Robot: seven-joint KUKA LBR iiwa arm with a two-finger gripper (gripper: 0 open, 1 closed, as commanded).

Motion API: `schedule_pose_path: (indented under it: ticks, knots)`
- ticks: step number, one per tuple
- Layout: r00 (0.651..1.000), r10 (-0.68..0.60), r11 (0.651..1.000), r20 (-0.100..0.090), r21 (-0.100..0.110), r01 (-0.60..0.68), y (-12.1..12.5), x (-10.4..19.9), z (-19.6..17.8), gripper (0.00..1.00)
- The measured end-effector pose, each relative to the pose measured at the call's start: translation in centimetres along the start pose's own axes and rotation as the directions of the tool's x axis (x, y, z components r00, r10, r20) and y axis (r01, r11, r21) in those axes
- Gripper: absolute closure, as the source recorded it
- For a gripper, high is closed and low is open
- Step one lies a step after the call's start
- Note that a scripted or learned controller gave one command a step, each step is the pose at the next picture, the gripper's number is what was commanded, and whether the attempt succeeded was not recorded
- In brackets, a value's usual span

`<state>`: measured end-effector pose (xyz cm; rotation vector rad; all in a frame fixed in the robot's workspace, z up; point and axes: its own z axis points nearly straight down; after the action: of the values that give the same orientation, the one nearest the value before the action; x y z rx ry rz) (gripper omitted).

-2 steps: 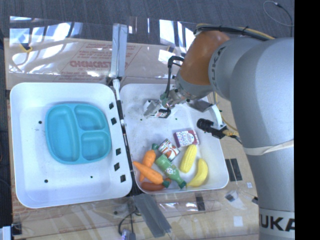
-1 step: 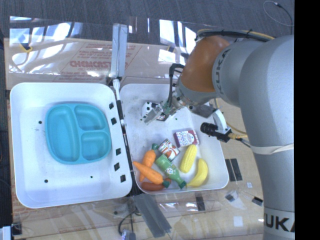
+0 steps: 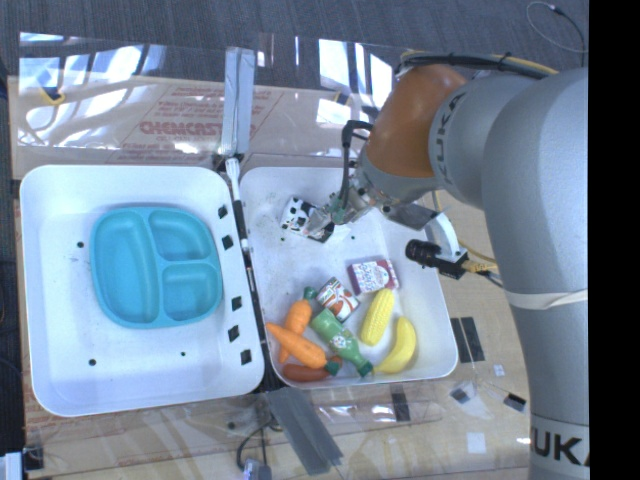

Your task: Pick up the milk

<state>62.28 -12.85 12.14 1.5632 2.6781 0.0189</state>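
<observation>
The milk [image 3: 292, 214] is a small white carton with black cow spots. It lies in the upper left part of the right bin [image 3: 425, 268], close to the bin's back wall. My gripper [image 3: 320, 228] hangs low over the bin floor just right of the carton, touching it or nearly so. The wrist and the orange band above it cover the gripper's top.
A maroon carton [image 3: 372, 275], a small striped box [image 3: 337, 298], corn [image 3: 377, 314], a banana [image 3: 400, 346], a green bottle [image 3: 340, 336] and carrots [image 3: 298, 320] crowd the right bin's front. A blue divided plate [image 3: 157, 266] lies in the left bin [image 3: 50, 218].
</observation>
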Motion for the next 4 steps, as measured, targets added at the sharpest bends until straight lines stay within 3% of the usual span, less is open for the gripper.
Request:
schedule_pose_path:
  ticks: [1, 2, 3, 4]
  knots:
    - [1.000, 0.000, 1.000, -0.001, 0.001, 0.000, 0.0, 0.1, 0.1, 0.00]
    - [0.994, 0.108, 0.994, -0.027, 0.037, -0.107, 2.8, -0.7, -0.4, 0.00]
    - [0.999, 0.044, 0.999, 0.002, 0.007, -0.044, 2.1, 0.4, 1.2, 0.00]
    - [0.994, -0.107, 0.994, -0.004, 0.009, 0.107, 2.1, 0.7, 1.3, 0.00]
